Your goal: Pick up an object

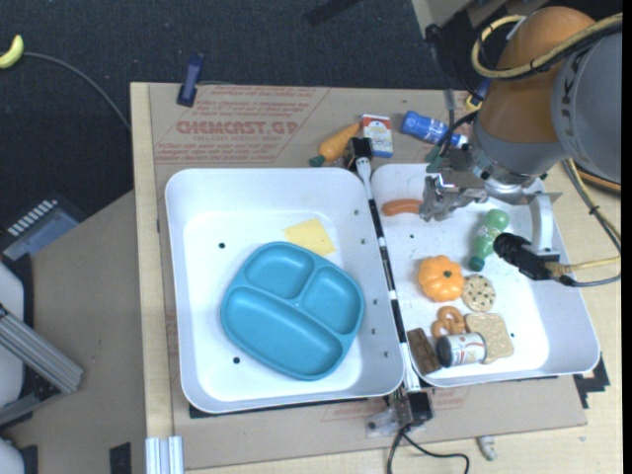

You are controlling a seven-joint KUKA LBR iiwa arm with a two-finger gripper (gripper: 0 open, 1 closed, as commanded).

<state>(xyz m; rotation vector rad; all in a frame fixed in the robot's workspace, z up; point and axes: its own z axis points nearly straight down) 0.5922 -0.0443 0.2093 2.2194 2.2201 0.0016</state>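
My gripper [435, 205] hangs low over the far left part of the right bin [573, 314], with the grey wrist and orange band above it. A small reddish sausage [401, 206] lies just left of the gripper tip, close to it; contact cannot be told. Nearer in the same bin lie an orange pumpkin [440, 276], a green bottle [486, 235], a round cookie [479, 292], a pretzel [449, 319], a toast slice [494, 334], a small can [462, 349] and a brown bar [422, 350]. Nothing shows held in the gripper.
The left bin [197, 225] holds a blue divided plate [291, 309] and a yellow cheese slice [312, 235]. Behind the bins on the board lie a carrot [336, 144], a small carton [376, 134] and a blue bottle [425, 126]. Cables trail on the right.
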